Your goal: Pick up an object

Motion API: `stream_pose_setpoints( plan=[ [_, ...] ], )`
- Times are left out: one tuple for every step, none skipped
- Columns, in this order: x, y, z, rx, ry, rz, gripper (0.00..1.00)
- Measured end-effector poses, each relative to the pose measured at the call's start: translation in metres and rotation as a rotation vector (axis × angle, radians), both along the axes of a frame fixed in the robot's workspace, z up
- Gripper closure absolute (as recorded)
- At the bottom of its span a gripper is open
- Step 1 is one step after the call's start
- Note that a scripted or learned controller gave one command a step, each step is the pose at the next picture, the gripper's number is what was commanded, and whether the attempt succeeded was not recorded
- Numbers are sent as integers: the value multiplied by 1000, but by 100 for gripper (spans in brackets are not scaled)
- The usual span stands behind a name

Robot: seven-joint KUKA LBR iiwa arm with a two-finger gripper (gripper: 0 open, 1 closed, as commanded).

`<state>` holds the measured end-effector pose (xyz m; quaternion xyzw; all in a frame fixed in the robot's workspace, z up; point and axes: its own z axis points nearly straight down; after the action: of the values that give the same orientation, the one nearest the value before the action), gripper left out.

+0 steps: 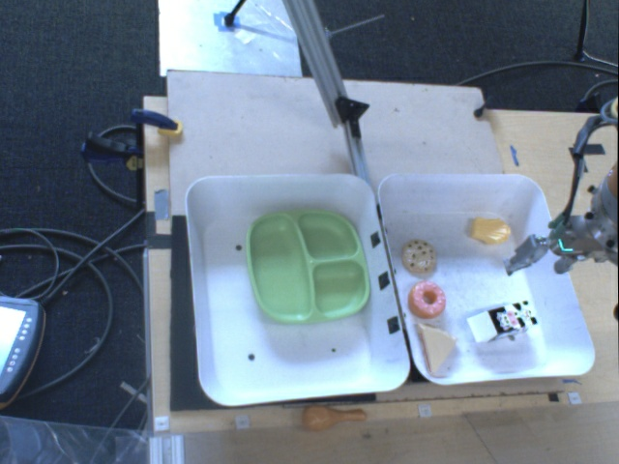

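The desk (pixel 426 124) carries two shallow white bins side by side. The left bin (pixel 218 356) holds a green divided plate (pixel 308 266) near its centre. The right bin (pixel 571 351) holds five small things: a speckled cookie (pixel 419 255) toward nine o'clock, a pink-iced donut (pixel 427 300) just below it toward seven o'clock, a tan wedge like a sandwich slice (pixel 436 346) at the bin's seven o'clock corner, a black-and-white patterned carton (pixel 503 322) toward five o'clock, and a yellow-orange lump (pixel 490 230) toward twelve o'clock. All five lie apart from one another. The arm comes in over the right bin's three o'clock rim, and the tool (pixel 528 254) reaches inward with a grey finger (pixel 523 256) pointing toward nine o'clock, between the yellow-orange lump and the carton, touching neither. Nothing can be seen between its fingers; how far they are spread cannot be told from this angle. A tan object (pixel 333 416) lies on the desk at six o'clock below the left bin.
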<state>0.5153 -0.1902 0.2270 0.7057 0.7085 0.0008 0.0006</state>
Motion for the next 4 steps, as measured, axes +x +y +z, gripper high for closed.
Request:
stream_pose_setpoints(
  plan=[
    [3,7,-59,1,6,-3,0],
    [9,12,-104,1,5,-3,0],
    [8,12,-138,1,4,-3,0],
    [10,12,-125,-1,-2,-3,100]
  ],
)
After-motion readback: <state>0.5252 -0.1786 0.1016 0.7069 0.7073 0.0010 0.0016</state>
